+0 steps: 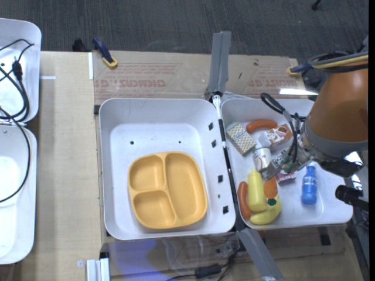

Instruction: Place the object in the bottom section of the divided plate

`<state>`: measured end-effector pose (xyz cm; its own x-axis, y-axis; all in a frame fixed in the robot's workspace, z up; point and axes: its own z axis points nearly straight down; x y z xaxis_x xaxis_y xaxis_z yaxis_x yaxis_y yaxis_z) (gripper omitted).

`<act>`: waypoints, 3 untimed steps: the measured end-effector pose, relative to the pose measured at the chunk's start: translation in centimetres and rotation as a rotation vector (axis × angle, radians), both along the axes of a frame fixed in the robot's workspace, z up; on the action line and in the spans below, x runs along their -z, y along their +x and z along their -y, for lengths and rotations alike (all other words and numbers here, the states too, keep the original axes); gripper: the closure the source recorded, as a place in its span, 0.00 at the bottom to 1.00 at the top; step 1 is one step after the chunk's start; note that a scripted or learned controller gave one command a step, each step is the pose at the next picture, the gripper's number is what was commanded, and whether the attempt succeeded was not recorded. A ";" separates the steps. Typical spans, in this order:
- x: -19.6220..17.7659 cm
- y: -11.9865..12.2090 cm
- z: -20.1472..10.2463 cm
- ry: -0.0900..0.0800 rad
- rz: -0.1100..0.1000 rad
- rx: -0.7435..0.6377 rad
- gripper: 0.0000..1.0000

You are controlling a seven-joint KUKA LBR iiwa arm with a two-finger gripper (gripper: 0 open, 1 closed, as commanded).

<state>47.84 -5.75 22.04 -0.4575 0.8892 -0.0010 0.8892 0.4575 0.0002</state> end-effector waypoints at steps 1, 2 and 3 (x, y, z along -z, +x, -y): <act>-1.2 0.0 -10.6 -0.001 -0.001 -0.186 1.00; -8.0 0.0 -4.8 -0.002 0.000 0.065 1.00; 2.5 0.9 -9.9 -0.001 -0.004 -0.096 1.00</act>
<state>48.76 4.18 19.59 -0.5404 0.8414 0.0005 0.8414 0.5404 -0.0038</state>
